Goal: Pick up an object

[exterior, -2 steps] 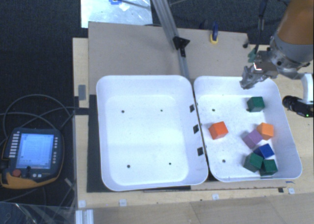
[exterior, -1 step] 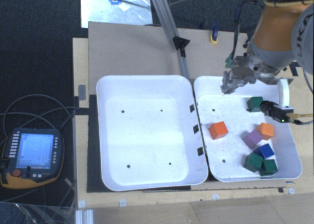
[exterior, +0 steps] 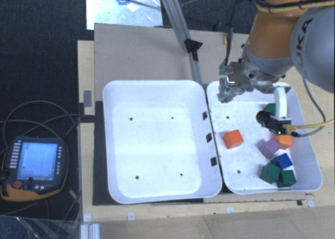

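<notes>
Orange block point(exterior: 233, 138) lies below the tool point(exterior: 226, 92), apart.

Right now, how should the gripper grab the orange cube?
Take the small orange cube by two opposite flat sides, coming straight down from above. It sits alone on the right white bin's floor, turned slightly, so the gripper should probably rotate to match its faces.

Position: fixed above the bench point(exterior: 141, 49)
Facing: slanted downward
Coverage: both white bins point(exterior: 152, 138), side by side
Arm point(exterior: 293, 29): enters from frame right
Distance: moderately far
</notes>
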Controlling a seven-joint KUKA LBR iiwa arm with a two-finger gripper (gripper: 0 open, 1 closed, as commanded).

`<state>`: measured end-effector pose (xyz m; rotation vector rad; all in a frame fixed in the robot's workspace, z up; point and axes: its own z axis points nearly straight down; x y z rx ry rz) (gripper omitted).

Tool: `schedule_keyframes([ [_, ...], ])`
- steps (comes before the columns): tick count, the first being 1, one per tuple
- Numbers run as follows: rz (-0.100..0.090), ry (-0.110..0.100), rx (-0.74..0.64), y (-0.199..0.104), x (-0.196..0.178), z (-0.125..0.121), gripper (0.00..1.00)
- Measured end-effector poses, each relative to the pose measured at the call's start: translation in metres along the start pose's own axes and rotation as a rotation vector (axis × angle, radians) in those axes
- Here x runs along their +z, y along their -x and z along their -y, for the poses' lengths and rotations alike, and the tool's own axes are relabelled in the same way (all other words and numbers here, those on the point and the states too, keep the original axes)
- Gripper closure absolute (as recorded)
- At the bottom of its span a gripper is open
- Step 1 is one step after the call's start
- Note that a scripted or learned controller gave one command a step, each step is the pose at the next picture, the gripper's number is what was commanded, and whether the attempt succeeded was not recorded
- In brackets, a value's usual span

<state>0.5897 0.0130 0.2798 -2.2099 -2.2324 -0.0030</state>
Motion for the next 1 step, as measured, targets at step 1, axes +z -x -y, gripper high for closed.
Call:
schedule_keyframes([
  [1, 0.0, -0.002, 0.001, -0.0464, 0.0226, 0.0134, 1.0],
])
